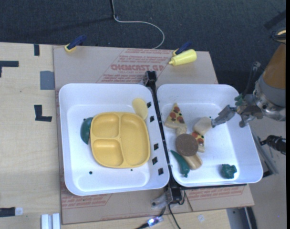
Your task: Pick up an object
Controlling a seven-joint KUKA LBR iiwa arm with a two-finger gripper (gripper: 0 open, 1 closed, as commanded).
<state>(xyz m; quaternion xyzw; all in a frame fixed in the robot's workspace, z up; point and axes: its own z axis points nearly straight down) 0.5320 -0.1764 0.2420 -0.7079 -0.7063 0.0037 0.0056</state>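
The fingers (pixel 222 116) of the gripper (pixel 228 123) are spread apart with nothing between them. They hang over the right half of the right-hand shallow white bin (pixel 250 149). The left one slants down towards a pale cream wedge-shaped toy piece (pixel 202 125); whether its tip touches the wedge I cannot tell.

Just below the wedge lies a small pizza-slice toy (pixel 199 140), partly covered by a flat brown round disc (pixel 186 144). Below the disc sits a tan bun-like piece (pixel 193 162), with a long dark green pepper-shaped toy (pixel 180 161) along its left side. A second, larger pizza-slice toy (pixel 175 116) lies near the bin's left wall, above the disc. A teal lumpy toy (pixel 228 171) sits alone in the near right corner, well apart from the rest.

The left-hand shallow white bin (pixel 68 104) holds a yellow plastic divided plate (pixel 120 140). A pale yellow banana-shaped piece (pixel 140 108) touches the plate's upper right edge, and a dark teal object (pixel 86 130) shows from under its left edge.

Both bins rest on a brown cardboard sheet (pixel 130 68) on the light wooden worktop (pixel 21 142). A yellow clamp (pixel 184 57) grips the sheet's far edge on the right and a smaller blue-and-yellow clamp (pixel 74 43) grips it on the left. A thin white cable (pixel 138 23) loops across the dark floor beyond.
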